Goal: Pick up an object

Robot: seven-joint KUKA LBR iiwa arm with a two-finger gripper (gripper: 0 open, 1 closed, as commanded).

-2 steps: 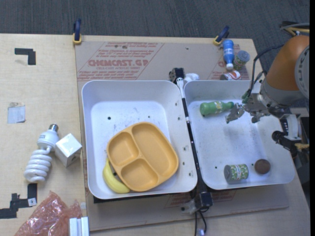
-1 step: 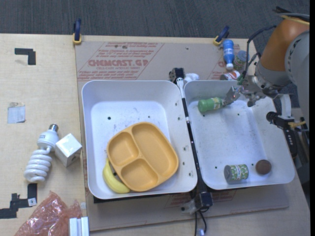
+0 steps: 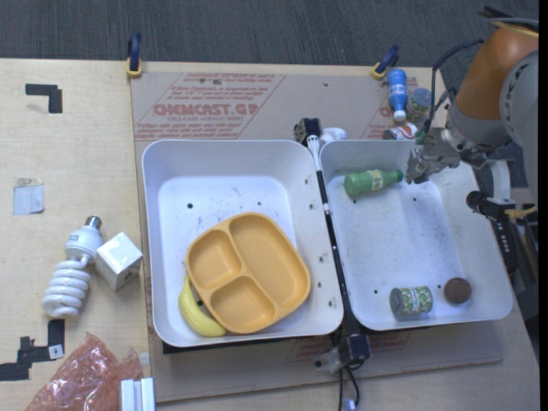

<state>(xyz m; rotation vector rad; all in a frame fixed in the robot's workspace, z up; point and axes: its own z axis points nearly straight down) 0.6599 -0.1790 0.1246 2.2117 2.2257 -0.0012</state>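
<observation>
Fingers of the grey gripper (image 3: 421, 171) cannot be told open or closed; it hangs at the right white bin's (image 3: 479, 229) far edge, just beside the green plastic bottle (image 3: 370, 181) lying inside. Nearer sit a green can (image 3: 411, 301) and brown ball (image 3: 458, 290).

We saw a grey arm (image 3: 520, 101) with 1 broad orange band (image 3: 492, 71) above the wrist, black cables looping beside it, and a small metallic grey gripper (image 3: 419, 171) with dark fittings.

Right bin (image 3: 428, 319): middle floor lying open; green bottle (image 3: 371, 181) blocking far end, can (image 3: 412, 301) and apparently brown ball (image 3: 458, 290) crowding near edge.
</observation>
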